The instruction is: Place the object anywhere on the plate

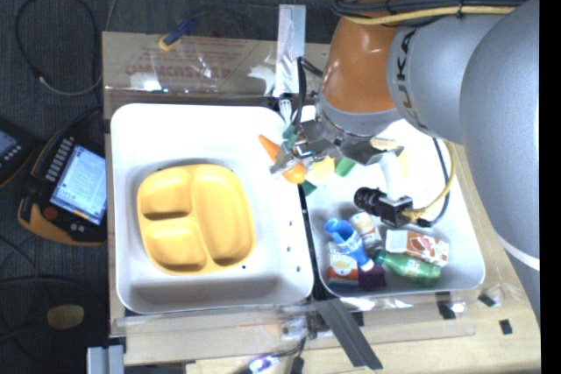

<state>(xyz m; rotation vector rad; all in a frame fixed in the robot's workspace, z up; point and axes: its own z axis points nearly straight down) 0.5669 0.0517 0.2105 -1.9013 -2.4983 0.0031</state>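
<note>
At the far left, off the surface, one handheld pendant [68, 186] with an orange-edged body and a lit screen was seen on the dark floor; its screen text was too small to be read. Two white bins were counted, side by side. In the left bin [131, 123] one yellow plate [195, 215] with three compartments was seen, lying near the bin's front left, with bare white floor left open along the bin's back and right sides. Behind the bins a clear plastic sheet [197, 66] with faint reddish lettering was noted; the lettering could not be made out.

Over the seam between the two bins, the jaws [298, 155] were seen low, at the back corner, under the grey arm's orange band [368, 57]. An orange, carrot-like object [282, 155] with a bit of green was seen at the jaws, just past the left bin's right rim and well apart from the plate. Whether the jaws were clenched on it or released could not be told.

In the right bin [465, 267] a crowded cluster was seen toward the front: one blue item [344, 237], one green bottle [412, 267], one small carton [425, 248] with a red and white label, unreadable, and one dark purple item [372, 278]. On the arm, part of the letters "KU" [406, 66] could be read.
</note>
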